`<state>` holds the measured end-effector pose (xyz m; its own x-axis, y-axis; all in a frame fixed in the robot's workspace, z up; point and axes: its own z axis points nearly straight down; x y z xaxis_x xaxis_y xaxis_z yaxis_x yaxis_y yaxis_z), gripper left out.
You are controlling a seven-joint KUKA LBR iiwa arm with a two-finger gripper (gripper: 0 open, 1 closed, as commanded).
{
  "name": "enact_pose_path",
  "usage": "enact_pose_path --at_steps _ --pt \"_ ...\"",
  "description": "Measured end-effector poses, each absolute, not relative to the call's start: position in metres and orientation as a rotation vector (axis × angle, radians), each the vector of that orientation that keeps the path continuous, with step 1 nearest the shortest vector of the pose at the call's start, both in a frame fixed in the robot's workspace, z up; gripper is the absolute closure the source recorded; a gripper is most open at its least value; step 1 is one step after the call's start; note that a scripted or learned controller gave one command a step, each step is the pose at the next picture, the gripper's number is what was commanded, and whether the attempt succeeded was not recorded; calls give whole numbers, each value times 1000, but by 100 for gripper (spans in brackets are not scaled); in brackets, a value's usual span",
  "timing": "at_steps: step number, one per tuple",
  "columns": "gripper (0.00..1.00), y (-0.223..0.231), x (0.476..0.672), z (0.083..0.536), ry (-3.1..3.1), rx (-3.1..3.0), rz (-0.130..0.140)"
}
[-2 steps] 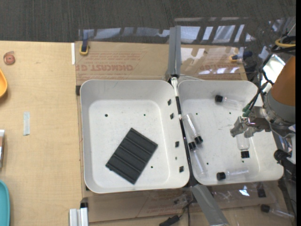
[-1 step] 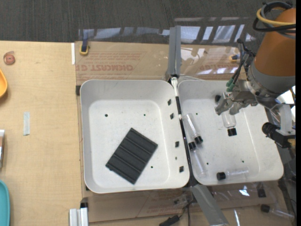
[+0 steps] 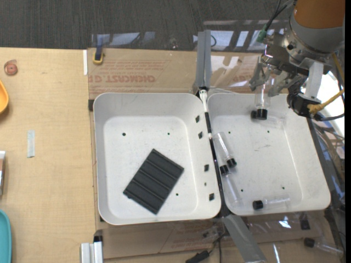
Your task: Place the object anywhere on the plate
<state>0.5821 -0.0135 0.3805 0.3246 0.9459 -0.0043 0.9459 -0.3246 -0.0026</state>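
Black ribbed plate (image 3: 153,180) in left bin (image 3: 104,147), arm (image 3: 307,32) over right bin (image 3: 307,163).

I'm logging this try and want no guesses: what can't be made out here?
- Gripper: its fingers are thin and blurred, so open or shut is unclear.
- Whether it grips the clear tube beneath it.
- Arm: cut off by the top edge.
- Plate: the black ridged slab may be it, uncertain.

Pale wooden bench (image 3: 44,119); two white bins, left (image 3: 107,147) and right (image 3: 307,163) (touching), brown cardboard (image 3: 142,75) beneath
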Motion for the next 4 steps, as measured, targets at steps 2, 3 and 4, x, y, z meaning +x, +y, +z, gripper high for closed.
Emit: enact_pose_path --at_steps 2,3,4 --pt "100 33 535 440 1838 2548 -9" --pt "100 63 478 438 2066 2367 -8" --pt "100 141 478 343 2285 2157 -7"
